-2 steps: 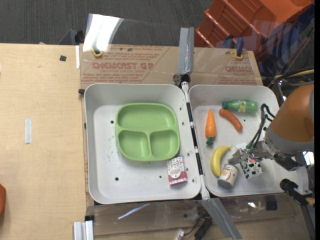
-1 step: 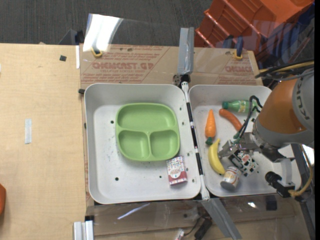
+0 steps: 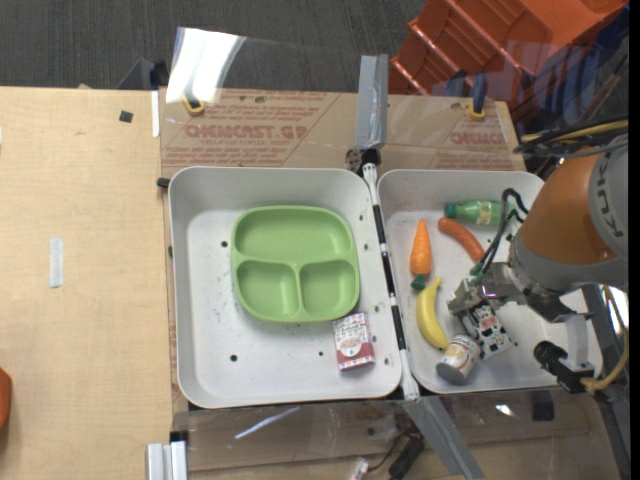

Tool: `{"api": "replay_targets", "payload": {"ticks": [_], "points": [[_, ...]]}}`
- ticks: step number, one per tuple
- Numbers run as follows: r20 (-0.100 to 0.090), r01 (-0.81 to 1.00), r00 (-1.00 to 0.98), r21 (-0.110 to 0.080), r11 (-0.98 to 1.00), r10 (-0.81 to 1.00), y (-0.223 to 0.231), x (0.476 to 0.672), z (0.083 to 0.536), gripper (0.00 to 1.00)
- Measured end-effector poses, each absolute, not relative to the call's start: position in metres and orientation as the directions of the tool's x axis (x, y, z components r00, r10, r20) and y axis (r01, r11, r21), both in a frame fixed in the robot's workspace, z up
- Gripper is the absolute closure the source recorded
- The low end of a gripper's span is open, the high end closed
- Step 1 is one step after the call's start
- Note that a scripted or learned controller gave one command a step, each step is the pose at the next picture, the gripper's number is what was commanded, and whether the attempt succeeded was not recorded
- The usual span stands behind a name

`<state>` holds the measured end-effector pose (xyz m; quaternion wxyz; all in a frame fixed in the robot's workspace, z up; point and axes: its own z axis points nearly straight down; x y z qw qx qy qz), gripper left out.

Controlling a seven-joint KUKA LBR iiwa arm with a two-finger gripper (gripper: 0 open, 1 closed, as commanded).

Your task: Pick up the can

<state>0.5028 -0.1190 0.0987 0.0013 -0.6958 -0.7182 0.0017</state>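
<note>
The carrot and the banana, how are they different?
The carrot is orange with a green tip; the banana is yellow. The carrot looks straight; the banana curves. The carrot lies farther back in the bin; the banana lies nearer the front, by the can. Both lie in the right bin.

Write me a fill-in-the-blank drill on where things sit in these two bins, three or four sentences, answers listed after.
1. The green divided plate lies in the ____ bin.
2. The can lies on its side just below the lower tip of the ____.
3. The carrot lies between the bins' shared divider and the ____.
4. The small carton sits just below the plate's ____ corner.

Missing words: left; banana; red pepper; lower right
</note>
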Motion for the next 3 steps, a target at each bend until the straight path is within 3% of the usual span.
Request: {"api": "replay_targets", "payload": {"ticks": [1, 2, 3], "points": [[-0.002, 1.000, -0.016, -0.003, 0.016, 1.000, -0.078, 0.559, 0.190, 1.00], [-0.004, 0.990, 0.142, -0.002, -0.142, 0.990, -0.010, 0.659, 0.272, 1.00], [-0.004, 0.983, 0.181, -0.005, -0.181, 0.983, 0.030, 0.589, 0.236, 1.00]]}}
